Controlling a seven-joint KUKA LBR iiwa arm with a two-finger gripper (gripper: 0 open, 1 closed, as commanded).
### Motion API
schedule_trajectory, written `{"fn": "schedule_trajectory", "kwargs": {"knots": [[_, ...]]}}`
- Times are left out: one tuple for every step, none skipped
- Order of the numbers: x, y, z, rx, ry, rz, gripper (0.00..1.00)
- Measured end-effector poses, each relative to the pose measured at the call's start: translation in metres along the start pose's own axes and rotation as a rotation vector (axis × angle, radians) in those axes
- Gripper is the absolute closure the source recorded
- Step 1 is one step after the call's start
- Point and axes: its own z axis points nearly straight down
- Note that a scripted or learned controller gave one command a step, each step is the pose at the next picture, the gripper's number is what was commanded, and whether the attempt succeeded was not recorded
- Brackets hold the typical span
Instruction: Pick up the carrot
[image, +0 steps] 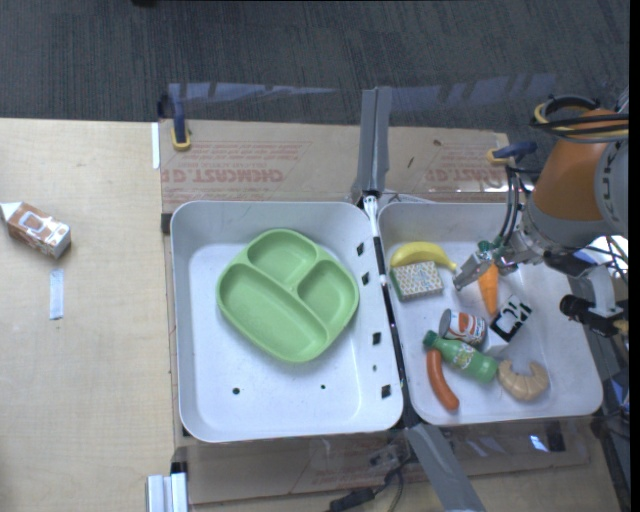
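The carrot (488, 291) is a short orange piece in the right bin (570, 400), near its upper middle, pointing down in the view. My gripper (480, 270) reaches in from the right under the orange-banded wrist. Its grey fingers (466, 274) are shut on the carrot's upper end. The carrot's lower tip hangs beside a black-and-white tag (510, 320).
In the right bin lie a banana (420, 253), a speckled sponge (417, 280), a small can (463, 326), a green bottle (464, 358), a red sausage (442, 380) and a croissant (525, 380). The left bin (200, 400) holds a green divided plate (288, 293). A small box (38, 230) sits far left.
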Motion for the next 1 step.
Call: {"fn": "schedule_trajectory", "kwargs": {"knots": [[-0.0013,-0.0001,-0.0097,-0.002,-0.002,0.003,1.00]]}}
